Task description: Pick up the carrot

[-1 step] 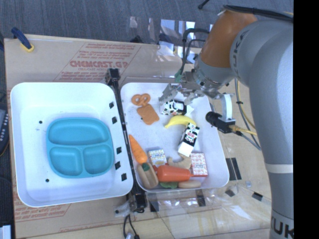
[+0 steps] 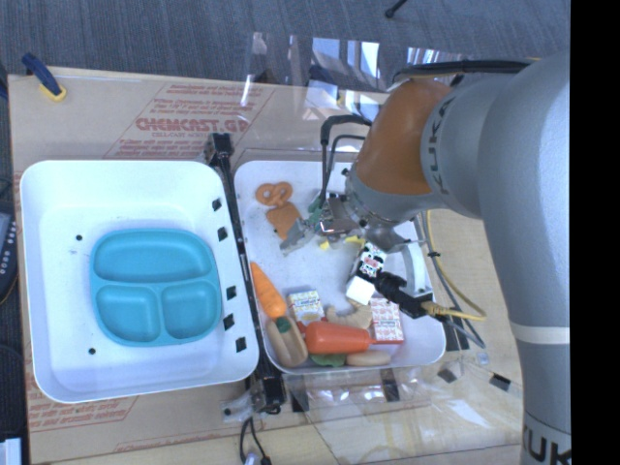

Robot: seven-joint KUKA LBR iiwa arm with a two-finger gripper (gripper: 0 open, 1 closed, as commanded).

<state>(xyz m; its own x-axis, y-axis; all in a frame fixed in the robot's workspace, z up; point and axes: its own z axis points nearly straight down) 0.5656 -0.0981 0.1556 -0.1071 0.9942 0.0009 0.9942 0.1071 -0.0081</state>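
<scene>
The tool (image 2: 312,223) hangs low over the upper part of the right bin (image 2: 426,342), under the orange band of the grey arm (image 2: 504,143). Its metal parts are small and partly covered by the wrist, so I cannot tell how it is set. A grey piece just below its tip, near a brown flat object (image 2: 282,218), is perhaps part of the tool, but the view is too poor to be sure.

Above the brown object lies a pretzel-shaped orange-brown item (image 2: 273,194) on the smooth white floor of the bin. The carrot (image 2: 267,290) lies well apart from the tool, against the left wall of the right bin. It is a long orange cone with a matte surface, its narrow end pointing up and left. Just beside its thick end is a small printed box (image 2: 306,304). Lower are a rounded red-orange piece (image 2: 336,337) and a red and white packet (image 2: 387,322).

The left bin (image 2: 39,260) holds a light blue plastic tray (image 2: 155,285) with three rounded compartments. Both bins stand on a surface (image 2: 174,124) covered with brown printed paper.
</scene>
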